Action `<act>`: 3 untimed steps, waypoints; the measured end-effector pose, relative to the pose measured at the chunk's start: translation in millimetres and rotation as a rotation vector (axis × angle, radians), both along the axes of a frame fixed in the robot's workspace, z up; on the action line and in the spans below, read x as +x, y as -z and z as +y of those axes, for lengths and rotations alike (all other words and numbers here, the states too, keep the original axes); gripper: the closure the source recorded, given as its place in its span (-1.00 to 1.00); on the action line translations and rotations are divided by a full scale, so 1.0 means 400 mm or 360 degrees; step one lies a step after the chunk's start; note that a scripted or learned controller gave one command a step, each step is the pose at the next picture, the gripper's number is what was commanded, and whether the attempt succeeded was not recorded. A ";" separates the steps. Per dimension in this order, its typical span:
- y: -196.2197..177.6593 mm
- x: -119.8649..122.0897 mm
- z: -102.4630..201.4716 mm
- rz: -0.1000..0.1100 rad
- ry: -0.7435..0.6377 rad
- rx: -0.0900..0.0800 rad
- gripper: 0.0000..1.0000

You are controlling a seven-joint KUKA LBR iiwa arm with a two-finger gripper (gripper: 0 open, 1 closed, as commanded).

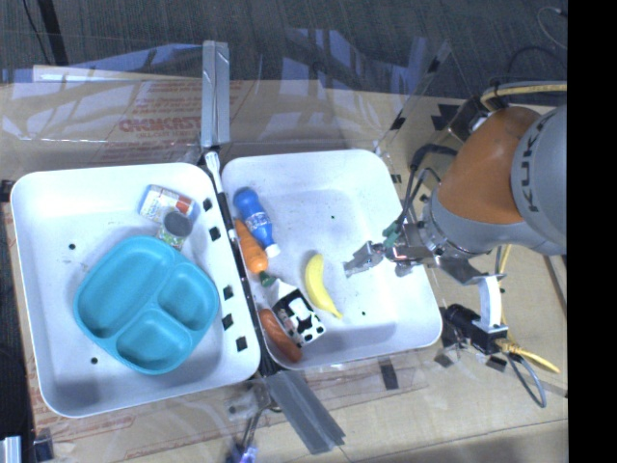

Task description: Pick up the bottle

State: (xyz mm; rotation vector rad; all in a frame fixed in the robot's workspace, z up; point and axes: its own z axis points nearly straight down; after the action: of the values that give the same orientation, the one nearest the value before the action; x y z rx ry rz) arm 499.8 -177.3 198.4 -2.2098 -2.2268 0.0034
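The blue bottle lies along the left wall of the right bin, white cap toward the carrot just below it. The pincer hangs over that bin's right side, beside the banana, its fingers apart and holding nothing. A blue divided plate sits in the left bin.

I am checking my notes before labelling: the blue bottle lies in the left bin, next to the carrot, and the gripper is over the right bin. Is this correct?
Not quite. The camera view shows the blue bottle in the right bin, along its left wall next to the carrot. The gripper is over the right bin, as you wrote.
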 end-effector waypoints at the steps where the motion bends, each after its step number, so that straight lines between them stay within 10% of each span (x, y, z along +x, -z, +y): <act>1: 0.143 0.170 0.021 -0.0002 -0.0134 -0.0001 -1.00; 2: 0.143 0.170 0.021 -0.0002 -0.0134 -0.0001 -1.00; 3: 0.202 0.293 0.177 -0.0005 -0.0022 -0.0003 -1.00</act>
State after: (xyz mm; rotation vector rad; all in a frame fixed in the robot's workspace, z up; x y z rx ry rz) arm 617.0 -106.4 117.7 -2.1967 -2.2447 0.0019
